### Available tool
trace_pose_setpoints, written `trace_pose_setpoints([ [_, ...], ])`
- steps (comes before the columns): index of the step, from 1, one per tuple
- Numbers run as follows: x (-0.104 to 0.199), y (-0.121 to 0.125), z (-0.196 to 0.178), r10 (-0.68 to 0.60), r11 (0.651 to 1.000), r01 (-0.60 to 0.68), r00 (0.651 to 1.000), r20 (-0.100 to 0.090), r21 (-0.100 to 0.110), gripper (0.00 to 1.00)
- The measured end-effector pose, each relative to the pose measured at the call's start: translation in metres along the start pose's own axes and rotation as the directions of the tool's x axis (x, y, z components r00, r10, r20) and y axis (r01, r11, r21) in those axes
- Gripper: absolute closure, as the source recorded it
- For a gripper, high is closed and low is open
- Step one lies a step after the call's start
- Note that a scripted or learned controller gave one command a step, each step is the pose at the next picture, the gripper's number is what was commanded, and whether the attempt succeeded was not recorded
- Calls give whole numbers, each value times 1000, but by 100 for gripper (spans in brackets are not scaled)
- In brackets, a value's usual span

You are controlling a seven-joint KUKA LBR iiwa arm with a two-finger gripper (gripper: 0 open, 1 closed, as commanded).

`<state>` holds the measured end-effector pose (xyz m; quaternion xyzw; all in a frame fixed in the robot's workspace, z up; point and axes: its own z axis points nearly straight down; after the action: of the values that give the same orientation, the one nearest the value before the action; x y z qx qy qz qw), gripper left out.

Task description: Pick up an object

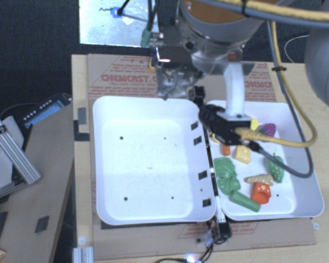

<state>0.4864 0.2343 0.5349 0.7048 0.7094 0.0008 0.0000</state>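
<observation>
My gripper (pixel 176 87) hangs over the far rim of the left bin (pixel 148 169), near the divide between the two bins. No object shows between its parts. Several small toy foods lie in the right bin (pixel 313 197): a green leafy piece (pixel 226 174), a green cucumber (pixel 244 201), a red-orange block (pixel 261 191), a yellow cheese wedge (pixel 242 155), a tan piece (pixel 260 178), a dark green pepper (pixel 276 169), a purple grape cluster (pixel 268 129) and a small orange piece (pixel 225 150). The arm hides the far left part of the right bin.
Both bins rest on a cardboard sheet (pixel 120 75) on the bench. A yellow cable (pixel 285 143) loops over the right bin. A grey metal rail (pixel 13 158) and a dark remote-like device (pixel 44 109) lie off to the left.
</observation>
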Motion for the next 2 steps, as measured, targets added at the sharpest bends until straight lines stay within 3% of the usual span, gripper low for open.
trace_pose_setpoints([
  [2,0,0,0,0,1000,0,1000,0,0,100],
])
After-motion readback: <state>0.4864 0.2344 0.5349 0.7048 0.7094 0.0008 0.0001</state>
